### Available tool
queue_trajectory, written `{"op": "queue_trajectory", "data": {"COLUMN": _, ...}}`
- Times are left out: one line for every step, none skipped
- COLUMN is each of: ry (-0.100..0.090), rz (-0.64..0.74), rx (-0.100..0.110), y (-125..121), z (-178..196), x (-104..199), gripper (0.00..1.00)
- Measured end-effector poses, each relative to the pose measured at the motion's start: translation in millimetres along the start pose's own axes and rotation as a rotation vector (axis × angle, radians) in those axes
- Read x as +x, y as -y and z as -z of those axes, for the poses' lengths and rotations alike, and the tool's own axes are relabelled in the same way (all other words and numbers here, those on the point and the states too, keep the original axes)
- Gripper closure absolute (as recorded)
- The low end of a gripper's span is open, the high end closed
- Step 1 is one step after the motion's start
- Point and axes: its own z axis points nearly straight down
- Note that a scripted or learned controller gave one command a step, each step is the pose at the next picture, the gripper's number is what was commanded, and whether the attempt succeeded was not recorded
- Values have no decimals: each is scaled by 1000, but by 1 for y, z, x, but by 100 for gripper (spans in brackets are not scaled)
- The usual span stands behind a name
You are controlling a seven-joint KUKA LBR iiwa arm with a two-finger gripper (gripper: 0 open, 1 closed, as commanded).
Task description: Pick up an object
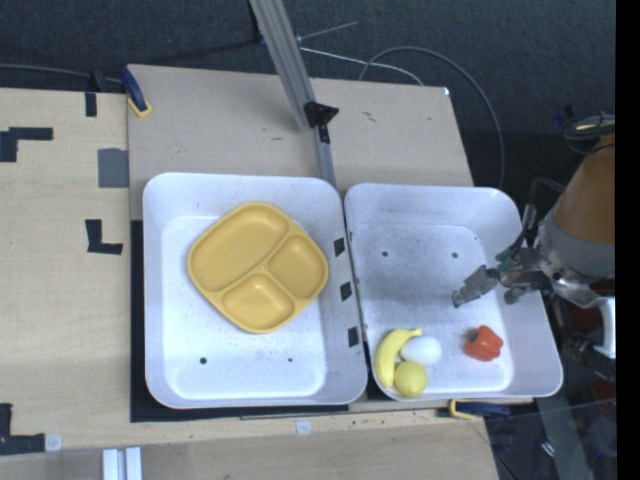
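A pale wooden counter point(60, 268) marked with dark tape sits against dark carpet, and it carries two shallow white bins side by side. A grey metal pole point(283, 53) slants down from the top edge toward the seam between them.

The left bin point(170, 368) holds a yellow divided plate point(258, 266) with three compartments, lying flat and turned at an angle near the bin's middle.

The right bin point(430, 208) has its objects gathered along the near wall. A yellow banana point(393, 347) curves up in the near left corner, a white egg-shaped object point(423, 350) touches it on the right, and a yellow lemon-like fruit point(411, 377) lies just in front of both. A small red pepper-like object point(484, 343) lies apart from them, further right.

The arm, its orange band point(590, 203) showing at the right edge, reaches over the right bin's far right side. The gripper point(475, 288) hangs above the bin floor, just beyond the red object and not touching it; nothing sits between its fingers, but whether they are spread or closed cannot be told.
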Motion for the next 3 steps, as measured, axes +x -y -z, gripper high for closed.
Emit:
{"op": "queue_trajectory", "data": {"ry": 0, "rz": 0, "rx": 0, "y": 0, "z": 0, "x": 0, "gripper": 0}}
{"op": "queue_trajectory", "data": {"ry": -2, "rz": 0, "rx": 6, "y": 1, "z": -64, "x": 2, "gripper": 0}}
{"op": "queue_trajectory", "data": {"ry": 2, "rz": -1, "rx": -2, "y": 0, "z": -109, "x": 2, "gripper": 0}}
